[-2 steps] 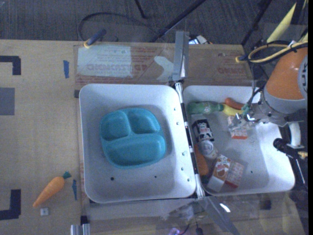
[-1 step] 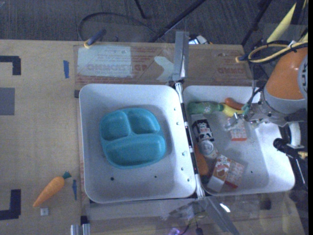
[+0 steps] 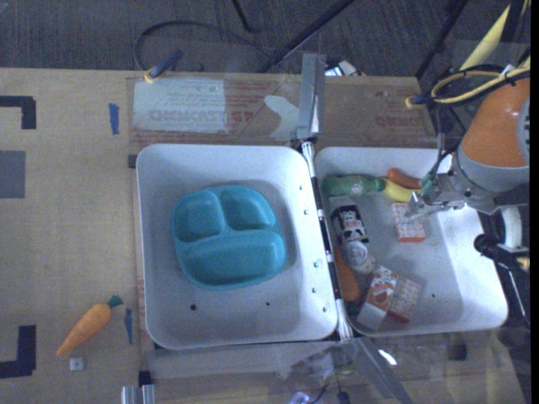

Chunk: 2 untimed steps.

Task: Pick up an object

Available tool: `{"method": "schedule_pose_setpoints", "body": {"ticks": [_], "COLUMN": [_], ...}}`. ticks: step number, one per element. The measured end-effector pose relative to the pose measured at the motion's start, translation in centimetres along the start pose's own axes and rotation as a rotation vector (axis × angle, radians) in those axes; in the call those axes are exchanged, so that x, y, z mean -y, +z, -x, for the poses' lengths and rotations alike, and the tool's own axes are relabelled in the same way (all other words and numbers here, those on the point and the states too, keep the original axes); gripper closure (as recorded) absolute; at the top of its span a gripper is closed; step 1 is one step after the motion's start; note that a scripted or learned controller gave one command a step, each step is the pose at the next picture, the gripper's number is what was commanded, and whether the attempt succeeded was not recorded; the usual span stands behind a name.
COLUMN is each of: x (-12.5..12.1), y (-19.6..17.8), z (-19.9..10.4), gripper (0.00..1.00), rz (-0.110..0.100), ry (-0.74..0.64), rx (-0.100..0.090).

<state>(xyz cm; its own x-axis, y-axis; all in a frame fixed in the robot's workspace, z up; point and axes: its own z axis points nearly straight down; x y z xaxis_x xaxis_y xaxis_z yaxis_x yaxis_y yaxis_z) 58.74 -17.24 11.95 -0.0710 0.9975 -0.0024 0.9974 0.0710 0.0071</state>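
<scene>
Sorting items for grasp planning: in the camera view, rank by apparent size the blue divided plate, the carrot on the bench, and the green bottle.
1. blue divided plate, clearly largest.
2. carrot and green bottle look similar; I won't rank them.

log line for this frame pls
arm: over right bin | gripper: above small red-white packet | blue divided plate: left bin | held: nothing seen

Right bin [image 3: 472, 301]: clutter crowds left and top; right half open floor. Left bin [image 3: 160, 225]: blue tray [image 3: 229, 234] mid.
</scene>
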Motion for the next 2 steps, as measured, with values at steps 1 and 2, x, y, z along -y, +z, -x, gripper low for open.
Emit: {"method": "schedule_pose_setpoints", "body": {"ticks": [1, 2], "x": [-3.4, -5.2], "y": [-11.4, -7.7], "z": [-6.9, -7.9], "gripper": [1.00, 1.00], "rz": [-0.004, -0.007], "ry": [-0.091, -0.106], "rx": [-0.002, -0.003]}}
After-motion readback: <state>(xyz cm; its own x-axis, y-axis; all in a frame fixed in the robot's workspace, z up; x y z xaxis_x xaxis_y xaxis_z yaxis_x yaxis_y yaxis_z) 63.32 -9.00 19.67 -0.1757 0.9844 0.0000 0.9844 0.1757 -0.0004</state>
